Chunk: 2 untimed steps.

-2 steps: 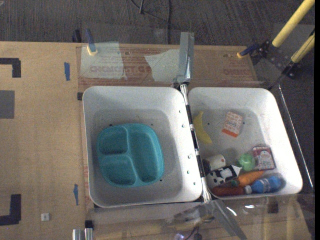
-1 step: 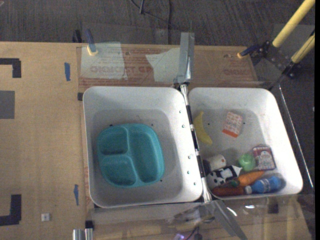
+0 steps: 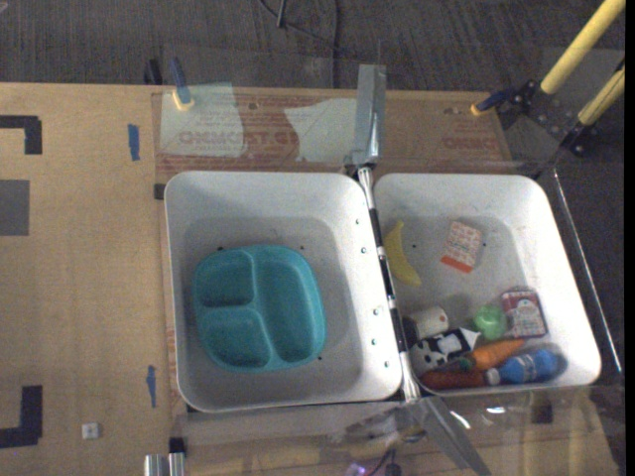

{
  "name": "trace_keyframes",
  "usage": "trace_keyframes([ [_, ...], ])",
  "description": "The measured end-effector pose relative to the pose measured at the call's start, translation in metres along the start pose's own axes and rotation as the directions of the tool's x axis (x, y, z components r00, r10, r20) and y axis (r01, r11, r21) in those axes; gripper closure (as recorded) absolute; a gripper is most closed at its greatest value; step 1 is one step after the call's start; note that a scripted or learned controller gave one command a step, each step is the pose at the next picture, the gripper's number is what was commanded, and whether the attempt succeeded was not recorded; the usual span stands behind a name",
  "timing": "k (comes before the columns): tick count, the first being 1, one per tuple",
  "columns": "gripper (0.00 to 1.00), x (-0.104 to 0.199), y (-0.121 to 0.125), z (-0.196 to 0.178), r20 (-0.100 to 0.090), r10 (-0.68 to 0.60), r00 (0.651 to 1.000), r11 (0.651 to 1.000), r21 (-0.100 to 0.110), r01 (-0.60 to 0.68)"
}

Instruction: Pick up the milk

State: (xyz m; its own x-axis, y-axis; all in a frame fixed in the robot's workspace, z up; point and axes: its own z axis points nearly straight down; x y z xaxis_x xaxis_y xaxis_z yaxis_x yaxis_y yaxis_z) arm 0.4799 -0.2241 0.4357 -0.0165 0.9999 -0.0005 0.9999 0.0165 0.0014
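White bins, two: the left bin (image 3: pixel 175 266) holds one teal divided plate (image 3: pixel 258 306); the right bin (image 3: pixel 541 198) holds one banana (image 3: pixel 400 254), one carrot (image 3: pixel 498 352), one blue bottle (image 3: pixel 527 367) and one black-and-white milk carton (image 3: pixel 446 346), lower left in that bin, beside the carrot

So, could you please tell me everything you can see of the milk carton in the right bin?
The milk carton is a small toy box with a black-and-white cow pattern. It lies on its side near the front edge of the right bin, close to the divider between the bins. A cream-coloured cup sits just behind it, and an orange carrot lies at its right end. Whether they actually touch is unclear.
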Motion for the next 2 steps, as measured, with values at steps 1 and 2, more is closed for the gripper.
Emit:
trace_keyframes([
  [1, 0.0, 0.002, 0.001, 0.037, 0.001, -0.04, 0.999, 0.999, 0.0, 0.04],
  [2, 0.0, 0.002, 0.001, -0.001, 0.004, -0.261, 0.965, 0.965, -0.004, 0.261],
])
